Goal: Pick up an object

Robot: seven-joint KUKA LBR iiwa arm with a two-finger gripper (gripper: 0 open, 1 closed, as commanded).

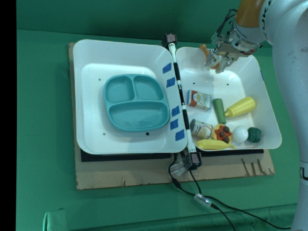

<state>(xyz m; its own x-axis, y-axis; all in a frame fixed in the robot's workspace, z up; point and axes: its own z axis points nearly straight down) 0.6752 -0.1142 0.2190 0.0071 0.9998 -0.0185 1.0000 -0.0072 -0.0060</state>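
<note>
My gripper (217,64) hangs over the far left part of the right bin (262,88), pointing down. An orange carrot-like piece (206,50) shows right at its left side, partly hidden behind it; I cannot tell whether it is gripped or lying in the bin. Farther forward in the same bin are a small carton (198,99), a green cylinder (219,110), a yellow bottle (240,107), a can (201,128), a red and orange toy (222,133), a yellow corn-like piece (213,144), a white ball (239,134) and a dark green lump (254,134).
The left bin (91,57) holds a teal divided plate (136,102). A divider with blue tape marks (176,95) runs between the bins. Cables (202,201) trail off the front of the cardboard base. My arm (286,57) comes down along the right side.
</note>
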